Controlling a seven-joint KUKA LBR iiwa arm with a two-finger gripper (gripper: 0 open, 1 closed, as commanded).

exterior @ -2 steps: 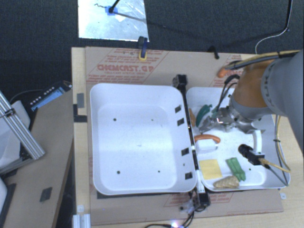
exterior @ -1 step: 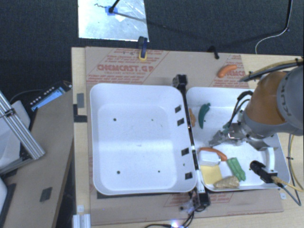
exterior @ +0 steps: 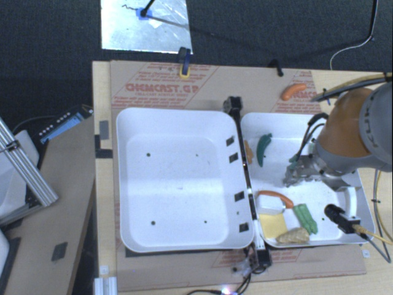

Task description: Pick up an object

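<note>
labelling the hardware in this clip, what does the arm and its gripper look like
The arm is thick and rounded, grey, with a broad orange band above the wrist. Dark cables run along the wrist down to a small grey metal gripper over the right bin.

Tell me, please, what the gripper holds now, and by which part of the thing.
It cannot be told. The gripper is low in the right bin, apart from the green pepper; nothing shows between its tips.
</note>
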